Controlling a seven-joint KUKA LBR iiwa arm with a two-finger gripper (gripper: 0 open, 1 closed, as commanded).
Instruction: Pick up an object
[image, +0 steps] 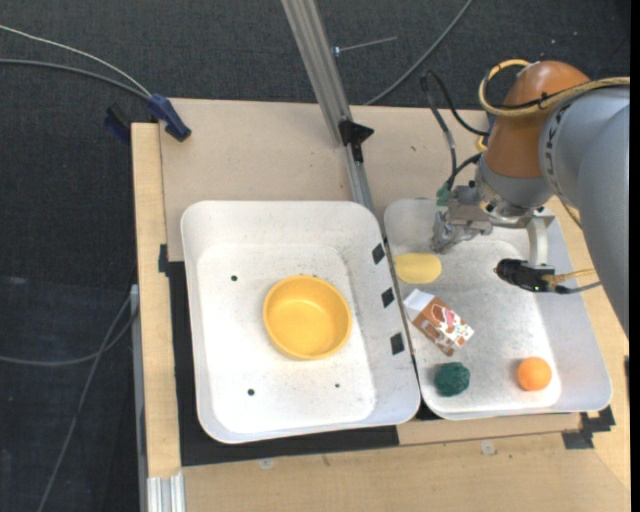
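Note:
In the right bin (575, 345) lie a pale yellow oval object (417, 267), a small orange and white packet (442, 325), a dark green ball (452, 378) and an orange ball (534, 374). A yellow bowl (307, 316) sits in the left bin (225, 300). My gripper (447, 236) hangs over the far part of the right bin, just up and right of the pale yellow object. I see nothing held in it.
A slanted metal pole (325, 75) rises behind the bins. A blue clamp (168, 115) sits at the bench's far left corner. Cables run by the wrist, and a black part (524, 273) juts over the right bin.

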